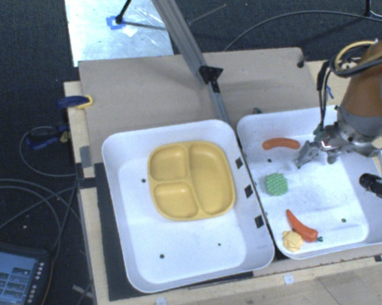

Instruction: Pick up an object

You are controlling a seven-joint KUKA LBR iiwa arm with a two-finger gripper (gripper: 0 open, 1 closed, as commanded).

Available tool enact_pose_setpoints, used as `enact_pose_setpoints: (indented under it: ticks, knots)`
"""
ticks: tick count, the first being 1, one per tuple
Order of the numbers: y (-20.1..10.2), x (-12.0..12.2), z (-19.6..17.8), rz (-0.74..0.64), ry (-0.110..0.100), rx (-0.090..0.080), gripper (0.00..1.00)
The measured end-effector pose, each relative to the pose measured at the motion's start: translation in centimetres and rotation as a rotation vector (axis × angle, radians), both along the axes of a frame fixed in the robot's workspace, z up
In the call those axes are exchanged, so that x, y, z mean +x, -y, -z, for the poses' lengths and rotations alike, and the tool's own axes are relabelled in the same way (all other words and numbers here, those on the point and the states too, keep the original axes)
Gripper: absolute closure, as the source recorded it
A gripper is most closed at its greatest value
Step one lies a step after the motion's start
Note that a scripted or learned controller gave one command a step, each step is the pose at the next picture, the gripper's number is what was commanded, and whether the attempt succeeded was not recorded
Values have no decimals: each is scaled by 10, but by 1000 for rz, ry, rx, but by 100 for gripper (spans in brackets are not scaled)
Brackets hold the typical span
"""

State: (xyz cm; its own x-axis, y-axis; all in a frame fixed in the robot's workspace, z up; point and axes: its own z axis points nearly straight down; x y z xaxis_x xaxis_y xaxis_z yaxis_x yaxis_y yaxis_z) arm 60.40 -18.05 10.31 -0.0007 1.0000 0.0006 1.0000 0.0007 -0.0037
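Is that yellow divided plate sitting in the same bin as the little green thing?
No. The yellow plate lies in the left bin, while the green object lies in the right bin.

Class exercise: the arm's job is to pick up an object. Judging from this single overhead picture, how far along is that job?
Done: the gripper has reached over the right bin. In hand: nothing sits between its fingers; it is beside the sausage, above the green piece. Left: close on an item and lift it. The carrot and yellow piece lie untouched, and the yellow tray rests in the left bin.
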Motion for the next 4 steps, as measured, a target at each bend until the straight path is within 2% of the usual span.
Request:
enact_pose_setpoints:
  ticks: [1,2,4]
  knots:
    - [0,1,13,1,3,-1,0]
    - [0,2,1,1,7,-1,100]
    - [-12,9,-99,-8,12,-2,100]
